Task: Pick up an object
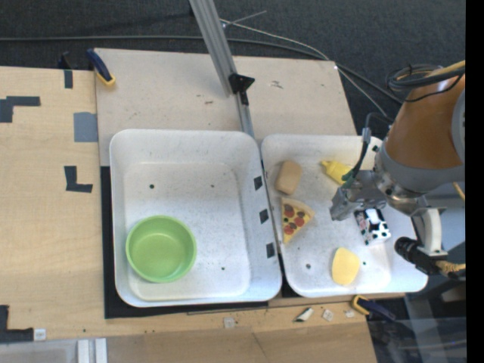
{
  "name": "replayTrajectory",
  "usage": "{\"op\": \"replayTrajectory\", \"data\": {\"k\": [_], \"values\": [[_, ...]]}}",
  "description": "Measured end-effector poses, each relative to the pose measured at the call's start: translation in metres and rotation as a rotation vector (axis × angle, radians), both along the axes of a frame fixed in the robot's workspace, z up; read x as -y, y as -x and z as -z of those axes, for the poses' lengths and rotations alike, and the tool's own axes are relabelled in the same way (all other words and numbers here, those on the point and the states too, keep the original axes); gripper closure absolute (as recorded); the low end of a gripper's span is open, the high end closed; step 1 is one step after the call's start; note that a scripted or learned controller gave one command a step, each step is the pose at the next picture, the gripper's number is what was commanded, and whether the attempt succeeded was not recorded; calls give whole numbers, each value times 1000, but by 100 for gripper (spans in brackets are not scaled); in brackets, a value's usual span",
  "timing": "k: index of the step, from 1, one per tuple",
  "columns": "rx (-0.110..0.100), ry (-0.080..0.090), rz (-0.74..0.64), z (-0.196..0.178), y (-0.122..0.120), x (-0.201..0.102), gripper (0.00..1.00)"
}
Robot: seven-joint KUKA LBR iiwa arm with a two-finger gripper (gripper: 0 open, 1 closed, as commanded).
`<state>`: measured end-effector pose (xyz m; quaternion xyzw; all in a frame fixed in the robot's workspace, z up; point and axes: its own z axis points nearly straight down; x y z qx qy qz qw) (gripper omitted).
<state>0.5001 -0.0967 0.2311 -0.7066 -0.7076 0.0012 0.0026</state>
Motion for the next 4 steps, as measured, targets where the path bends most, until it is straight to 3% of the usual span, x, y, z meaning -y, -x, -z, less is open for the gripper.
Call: {"op": "replayTrajectory", "data": {"k": [1,2,4], "values": [[0,0,0,0,0,0,0],[-10,0,1,68,2,0,0],[-4,-3,2,140,4,-3,0]]}}
